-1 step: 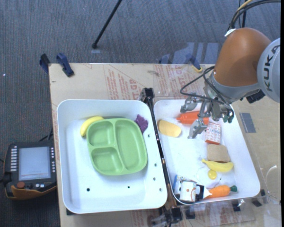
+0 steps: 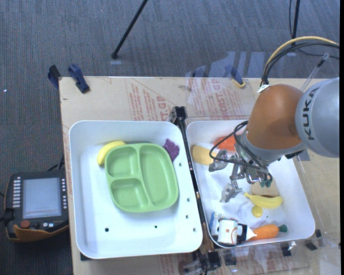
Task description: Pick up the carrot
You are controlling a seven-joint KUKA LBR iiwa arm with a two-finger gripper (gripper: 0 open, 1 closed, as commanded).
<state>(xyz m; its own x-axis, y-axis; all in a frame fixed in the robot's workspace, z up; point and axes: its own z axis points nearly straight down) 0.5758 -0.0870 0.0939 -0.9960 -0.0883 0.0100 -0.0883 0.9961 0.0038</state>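
Observation:
The carrot (image 2: 264, 232), orange with a green top at its right end, lies along the front wall of the right bin (image 2: 305, 193). My gripper (image 2: 229, 183) hangs over the middle of that bin, up and to the left of the carrot and well apart from it. It is open, with nothing between its fingers. The orange band and grey wrist of the arm (image 2: 275, 122) cover the bin's back right part.
Around the gripper lie a yellow banana (image 2: 265, 200), a small yellow piece (image 2: 257, 212), a white carton (image 2: 229, 230) left of the carrot, a yellow fruit (image 2: 202, 154) and an orange-red item (image 2: 225, 143). The left bin holds a green divided plate (image 2: 142, 176), a banana (image 2: 109, 150) and purple grapes (image 2: 171, 148).

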